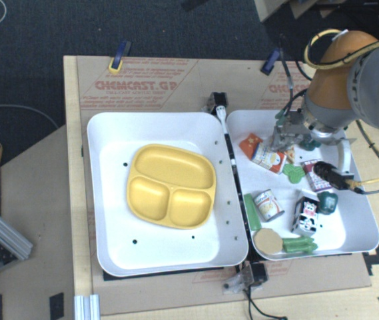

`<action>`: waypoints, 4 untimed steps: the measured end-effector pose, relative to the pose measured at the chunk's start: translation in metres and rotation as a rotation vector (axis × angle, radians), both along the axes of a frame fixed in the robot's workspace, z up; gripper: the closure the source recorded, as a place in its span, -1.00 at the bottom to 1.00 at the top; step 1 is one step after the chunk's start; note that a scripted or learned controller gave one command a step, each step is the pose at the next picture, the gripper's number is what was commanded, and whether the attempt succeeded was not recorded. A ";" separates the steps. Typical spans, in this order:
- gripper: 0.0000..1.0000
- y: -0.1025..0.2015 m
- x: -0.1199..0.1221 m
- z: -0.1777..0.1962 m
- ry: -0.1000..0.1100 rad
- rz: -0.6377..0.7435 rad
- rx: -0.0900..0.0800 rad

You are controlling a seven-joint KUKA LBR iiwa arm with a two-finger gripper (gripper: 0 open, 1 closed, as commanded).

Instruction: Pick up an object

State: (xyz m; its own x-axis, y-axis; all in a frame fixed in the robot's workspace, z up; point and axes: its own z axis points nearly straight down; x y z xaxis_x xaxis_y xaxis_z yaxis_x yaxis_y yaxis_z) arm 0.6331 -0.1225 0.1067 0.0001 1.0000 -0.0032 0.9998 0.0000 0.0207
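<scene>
The right bin (359, 229) holds several small objects. An orange-and-white carton (268, 157) lies near the bin's back left, with a red-orange piece (250, 143) beside it. My gripper (285, 137) hangs low over the back of this bin, just above and to the right of the carton. The view does not show anything held in it. A small tin can (267, 205), a black-and-white cow-patterned box (306, 217), a teal cup (328, 203) and a dark maroon packet (318, 177) lie nearer the front.
The left bin (102, 179) carries a yellow divided plate (170, 186). A tan disc (267, 241) and a green piece (299, 247) rest at the right bin's front edge. A green strip (251, 209) lies along its left wall. Cables trail from the arm (339, 79).
</scene>
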 end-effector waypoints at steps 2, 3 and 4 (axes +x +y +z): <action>1.00 0.009 -0.002 0.110 0.011 0.002 0.001; 1.00 0.010 -0.001 0.119 0.016 0.001 0.002; 1.00 0.044 -0.044 0.129 0.024 0.003 0.005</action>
State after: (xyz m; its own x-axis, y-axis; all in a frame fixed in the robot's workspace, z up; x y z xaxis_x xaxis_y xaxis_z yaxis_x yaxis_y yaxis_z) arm 0.5895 -0.0790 0.2353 -0.0028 1.0000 0.0022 1.0000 0.0028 -0.0032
